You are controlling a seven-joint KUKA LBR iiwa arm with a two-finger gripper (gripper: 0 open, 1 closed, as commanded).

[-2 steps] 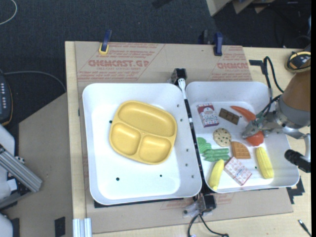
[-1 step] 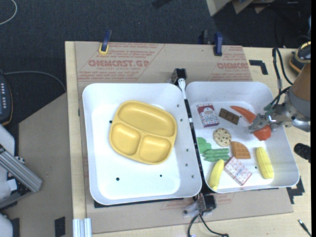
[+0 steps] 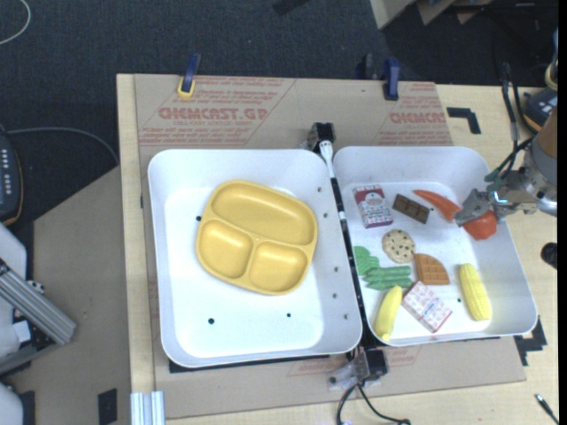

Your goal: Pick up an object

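Beneath tool, red tomato

Single fixed camera mounted above the counter, looking down at a slant from its near edge toward the far edge. Set at medium distance, it takes in the left bin and the right bin whole, the counter's four edges, and dark floor beyond.

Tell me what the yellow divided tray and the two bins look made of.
Yellow divided tray: likely molded plastic, smooth with a soft sheen, rounded compartments. Left bin and right bin: apparently thin white plastic, glossy, with rounded, formed rims.
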